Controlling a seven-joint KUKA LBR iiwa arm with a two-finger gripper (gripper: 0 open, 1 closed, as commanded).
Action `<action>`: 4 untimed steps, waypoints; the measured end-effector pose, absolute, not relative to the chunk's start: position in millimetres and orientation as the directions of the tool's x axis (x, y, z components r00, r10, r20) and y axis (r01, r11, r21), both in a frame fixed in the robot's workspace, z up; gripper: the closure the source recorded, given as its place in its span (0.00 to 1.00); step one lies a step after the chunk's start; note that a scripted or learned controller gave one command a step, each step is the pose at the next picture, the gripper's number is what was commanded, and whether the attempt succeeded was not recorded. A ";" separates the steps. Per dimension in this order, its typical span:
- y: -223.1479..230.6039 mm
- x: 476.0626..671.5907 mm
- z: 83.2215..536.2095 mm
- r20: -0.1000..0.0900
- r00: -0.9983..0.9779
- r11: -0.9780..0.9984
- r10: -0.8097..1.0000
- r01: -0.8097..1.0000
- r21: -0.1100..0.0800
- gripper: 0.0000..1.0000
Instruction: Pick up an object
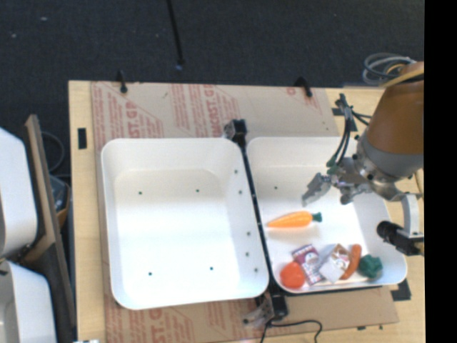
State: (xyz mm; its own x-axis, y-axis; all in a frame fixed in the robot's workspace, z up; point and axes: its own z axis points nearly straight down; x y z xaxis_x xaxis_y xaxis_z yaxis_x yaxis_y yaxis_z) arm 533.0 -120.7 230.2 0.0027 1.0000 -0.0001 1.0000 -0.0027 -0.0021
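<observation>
Camera view, read outward from the orange toy carrot with a green tip (293,220), lying on its side on the floor of the right-hand shallow white bin (285,164).

Just above the carrot's green end: the grey two-finger gripper (332,189), fingers spread apart with nothing between them, apparently clear of the bin floor, though height is hard to judge from this slant. Behind it, up and to the right: the grey arm with its orange band (400,120).

Below the carrot, against the bin's near wall: a huddle of small things touching one another — a round orange-red ball (291,276), a dark red printed packet (307,259), a crumpled silvery wrapper (333,264), a slim orange-red piece (352,260) and a green lumpy toy (370,266). Left of the carrot, past the dividing rims: the second white bin (171,156).

Likely step in hand: lining up over a target, nothing grasped yet. Best choice looks to be the carrot, lying apart from the clutter. Worth shifting left toward its thick middle, turning the fingers to straddle the narrow width, not the length, and descending straight before closing. A grip near the tapered tip risks a slip out sideways.
</observation>
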 end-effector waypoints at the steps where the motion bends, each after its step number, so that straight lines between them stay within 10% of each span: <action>1: -99.7 528.8 152.7 0.001 0.000 0.000 1.000 1.000 -0.006 0.00; 2: -100.9 530.7 166.5 0.000 0.002 -0.002 1.000 1.000 0.002 1.00; 3: -100.9 530.6 166.0 0.000 0.003 -0.003 1.000 1.000 0.001 0.00; 4: -102.3 503.9 224.1 -0.001 0.001 -0.001 1.000 1.000 0.006 0.00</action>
